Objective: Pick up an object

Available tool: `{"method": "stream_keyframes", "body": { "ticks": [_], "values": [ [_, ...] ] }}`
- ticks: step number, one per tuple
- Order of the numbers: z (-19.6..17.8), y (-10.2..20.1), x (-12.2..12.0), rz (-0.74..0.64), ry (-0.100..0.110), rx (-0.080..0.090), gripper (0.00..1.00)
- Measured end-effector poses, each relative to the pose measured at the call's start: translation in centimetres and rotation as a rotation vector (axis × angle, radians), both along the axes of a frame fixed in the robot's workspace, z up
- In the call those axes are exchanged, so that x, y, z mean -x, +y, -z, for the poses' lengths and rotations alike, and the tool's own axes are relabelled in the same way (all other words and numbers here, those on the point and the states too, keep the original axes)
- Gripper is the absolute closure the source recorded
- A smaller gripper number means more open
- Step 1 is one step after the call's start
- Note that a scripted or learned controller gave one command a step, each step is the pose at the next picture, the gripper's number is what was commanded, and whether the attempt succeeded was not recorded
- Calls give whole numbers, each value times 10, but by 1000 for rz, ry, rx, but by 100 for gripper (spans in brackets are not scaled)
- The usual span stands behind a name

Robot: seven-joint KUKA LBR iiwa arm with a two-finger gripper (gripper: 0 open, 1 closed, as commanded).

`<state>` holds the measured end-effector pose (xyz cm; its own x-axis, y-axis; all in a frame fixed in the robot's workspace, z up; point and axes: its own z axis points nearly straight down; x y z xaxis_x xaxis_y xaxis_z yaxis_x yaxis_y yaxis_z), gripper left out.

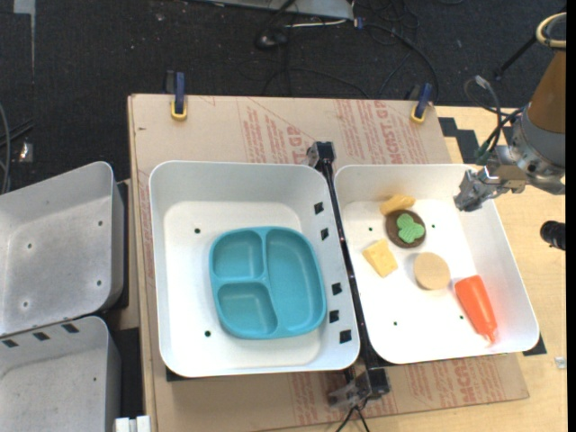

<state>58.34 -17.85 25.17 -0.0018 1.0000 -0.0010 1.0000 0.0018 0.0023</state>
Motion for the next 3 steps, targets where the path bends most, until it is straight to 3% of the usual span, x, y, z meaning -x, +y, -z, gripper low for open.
{"method": "stream_keyframes", "body": {
  "ticks": [3],
  "values": [
    [23, 154, -28, -6, 2, -2, 100]
  ]
}}
